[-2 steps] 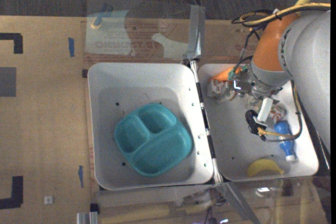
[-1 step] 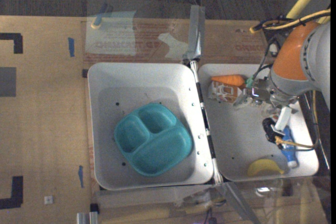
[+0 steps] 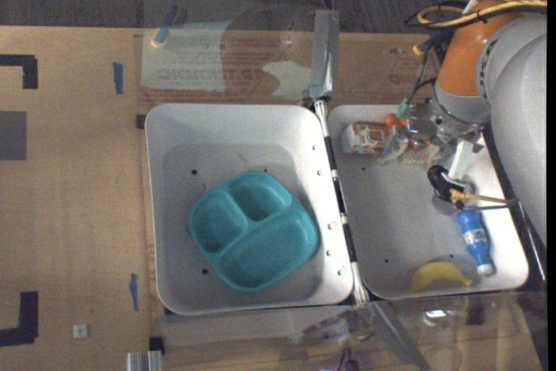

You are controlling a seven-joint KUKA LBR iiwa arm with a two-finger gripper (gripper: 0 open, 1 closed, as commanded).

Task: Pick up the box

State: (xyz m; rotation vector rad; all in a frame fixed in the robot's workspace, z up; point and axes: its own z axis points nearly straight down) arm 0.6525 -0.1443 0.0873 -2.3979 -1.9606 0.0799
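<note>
The box (image 3: 365, 137), a small white and orange carton, lies on its side in the far left corner of the right bin (image 3: 391, 221). My gripper (image 3: 404, 139) hangs low over that bin's far edge, right beside the box's right end. Its tip meets or overlaps the carton there, and I cannot make out whether it holds it. The grey arm with the orange band comes in from the upper right.
A blue bottle (image 3: 474, 241) lies by the right bin's right wall, with a yellow banana (image 3: 440, 276) at the near edge. The left bin (image 3: 174, 143) holds a teal divided plate (image 3: 253, 229). A clear plastic sheet (image 3: 226, 56) lies behind the bins.
</note>
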